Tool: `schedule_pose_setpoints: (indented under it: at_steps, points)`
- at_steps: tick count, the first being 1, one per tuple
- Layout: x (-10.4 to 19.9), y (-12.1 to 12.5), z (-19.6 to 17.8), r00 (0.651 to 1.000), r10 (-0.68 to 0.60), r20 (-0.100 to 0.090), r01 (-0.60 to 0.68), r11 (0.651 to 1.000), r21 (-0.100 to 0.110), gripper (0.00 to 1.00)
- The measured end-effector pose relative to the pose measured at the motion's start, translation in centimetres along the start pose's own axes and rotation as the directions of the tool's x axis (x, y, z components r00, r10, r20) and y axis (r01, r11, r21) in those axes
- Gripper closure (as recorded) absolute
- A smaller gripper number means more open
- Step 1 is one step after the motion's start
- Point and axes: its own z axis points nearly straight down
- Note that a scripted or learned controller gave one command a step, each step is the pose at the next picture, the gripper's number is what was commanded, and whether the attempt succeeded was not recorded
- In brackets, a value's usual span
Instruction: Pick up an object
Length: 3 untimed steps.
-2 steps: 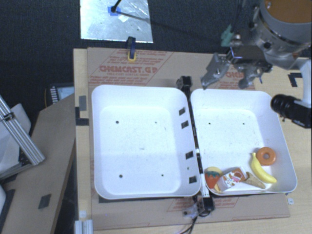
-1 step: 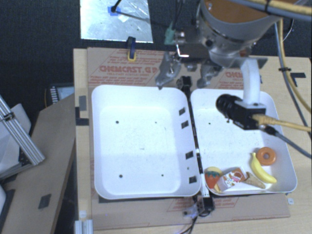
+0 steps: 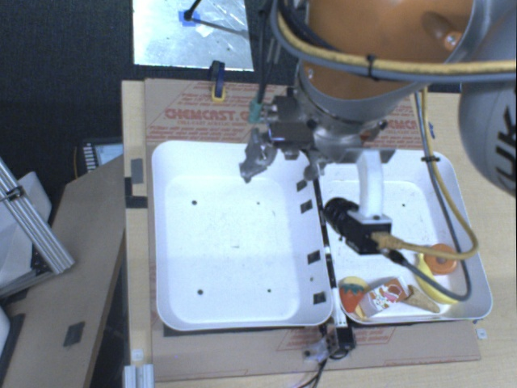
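My gripper (image 3: pixel 283 165) hangs over the back edge of the bins, near the divider between them. It is open: one grey finger (image 3: pixel 257 160) stands over the left bin (image 3: pixel 174 297) and the other (image 3: pixel 312 166) by the divider, with nothing between them. The objects lie in the front corner of the right bin (image 3: pixel 472 253): an orange round piece (image 3: pixel 354 294), a red-and-white packet (image 3: pixel 383 294), a yellow banana-shaped toy (image 3: pixel 426 296) and an orange item (image 3: pixel 441 258). The gripper is well behind and left of them.
A black module (image 3: pixel 355 225) with a yellow cable (image 3: pixel 420 269) hangs from the arm over the right bin, just behind the objects. The arm's orange band (image 3: pixel 380 23) looms over the back of the bench. A yellow-and-black clamp (image 3: pixel 217 83) sits behind the left bin.
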Motion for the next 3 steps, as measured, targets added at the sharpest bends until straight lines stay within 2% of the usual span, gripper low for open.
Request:
schedule_pose_setpoints:
  at_steps: [1, 2, 3]
  points:
    - [4.3, 0.0, -8.7, 1.000, -0.003, -0.008, 0.003, 1.000, -0.016, 0.00]
    - [-0.7, 9.7, -8.1, 1.000, 0.011, 0.000, -0.011, 1.000, -0.008, 0.00]
    - [1.6, 2.3, -8.4, 1.000, -0.003, -0.004, 0.003, 1.000, -0.007, 0.00]
